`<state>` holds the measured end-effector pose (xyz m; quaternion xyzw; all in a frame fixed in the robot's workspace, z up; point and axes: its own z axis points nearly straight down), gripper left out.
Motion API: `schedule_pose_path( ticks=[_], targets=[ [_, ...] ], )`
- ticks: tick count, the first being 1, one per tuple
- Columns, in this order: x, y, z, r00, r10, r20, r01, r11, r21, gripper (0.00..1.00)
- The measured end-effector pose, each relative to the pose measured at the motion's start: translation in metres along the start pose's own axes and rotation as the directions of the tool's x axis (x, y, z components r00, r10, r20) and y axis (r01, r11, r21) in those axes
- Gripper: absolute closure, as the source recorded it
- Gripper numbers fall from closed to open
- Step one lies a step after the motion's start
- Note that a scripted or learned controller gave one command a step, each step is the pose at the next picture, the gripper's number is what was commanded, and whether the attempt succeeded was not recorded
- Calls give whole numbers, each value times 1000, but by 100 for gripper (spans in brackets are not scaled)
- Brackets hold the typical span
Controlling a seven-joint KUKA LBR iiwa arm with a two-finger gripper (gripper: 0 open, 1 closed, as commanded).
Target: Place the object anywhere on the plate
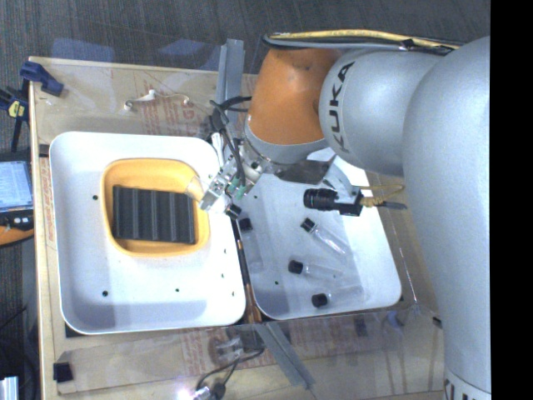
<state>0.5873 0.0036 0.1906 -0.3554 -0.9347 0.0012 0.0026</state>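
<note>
A yellow plate (150,170) lies in the left white bin (83,290), with a black ribbed insert (155,215) covering its middle. My gripper (218,190) hangs over the plate's right rim, at the divide between the two bins. What it carries, if anything, is too small and blurred to make out. In the right bin (379,282) lie clear tubes with black caps: one tube (323,236) in the middle, another tube (312,267) below it, and a black cap (319,300) near the front wall. A small black piece (246,224) sits just below the gripper.
The arm's grey body and orange band (287,90) cover the back of the right bin. A blue clamp (40,78) sits at the bench's far left corner, and a pale scrap (150,99) lies behind the left bin.
</note>
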Motion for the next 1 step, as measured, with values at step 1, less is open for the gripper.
schedule_pose_path(
  ticks=[1],
  targets=[
    [0,0,0,1000,1,0,-1,1000,0,0]
  ],
)
